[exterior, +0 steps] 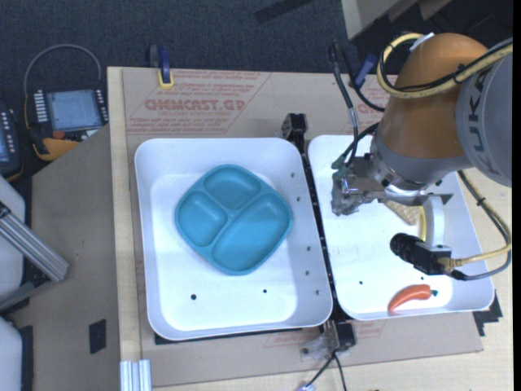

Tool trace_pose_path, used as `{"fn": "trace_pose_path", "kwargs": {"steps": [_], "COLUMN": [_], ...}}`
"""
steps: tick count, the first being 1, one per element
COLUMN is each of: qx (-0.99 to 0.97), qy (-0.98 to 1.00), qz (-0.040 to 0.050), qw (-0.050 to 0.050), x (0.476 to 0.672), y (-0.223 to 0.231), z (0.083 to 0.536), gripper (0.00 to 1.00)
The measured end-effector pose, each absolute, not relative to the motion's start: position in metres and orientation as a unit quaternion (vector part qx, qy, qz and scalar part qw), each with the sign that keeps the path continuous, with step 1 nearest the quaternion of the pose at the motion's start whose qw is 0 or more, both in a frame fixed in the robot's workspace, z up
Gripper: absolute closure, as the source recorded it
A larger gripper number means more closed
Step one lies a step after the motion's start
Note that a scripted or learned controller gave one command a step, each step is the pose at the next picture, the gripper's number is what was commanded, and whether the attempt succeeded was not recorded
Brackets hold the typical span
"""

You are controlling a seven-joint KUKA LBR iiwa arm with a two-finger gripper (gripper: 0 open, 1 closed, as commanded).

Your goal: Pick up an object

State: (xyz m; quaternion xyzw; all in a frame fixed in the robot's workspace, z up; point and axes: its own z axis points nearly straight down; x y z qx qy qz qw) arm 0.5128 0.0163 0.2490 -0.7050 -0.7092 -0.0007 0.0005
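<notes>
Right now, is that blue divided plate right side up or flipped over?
Right side up. The blue divided plate lies flat in the left bin, and its three hollow compartments face upward, with nothing in them.

The flat brown cardboard sheet (213, 96) under the two bins carries red printed lettering along its far edge; the large line reads roughly "CHEMCAST" followed by "G.P", and the smaller red lines above and below it are too fine to make out. On the grey casing of the robot arm (493, 125) at the right, dark letters "UK" show, part of a larger word cut off at the edge.
</notes>
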Motion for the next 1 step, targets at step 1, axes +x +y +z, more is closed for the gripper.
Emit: {"fn": "trace_pose_path", "kwargs": {"steps": [1], "qx": [-0.705], "qy": [-0.709], "qz": [-0.0006], "qw": [0.001], "x": [0.5124], "y": [0.0727], "z": [0.2454], "gripper": [1.00]}}
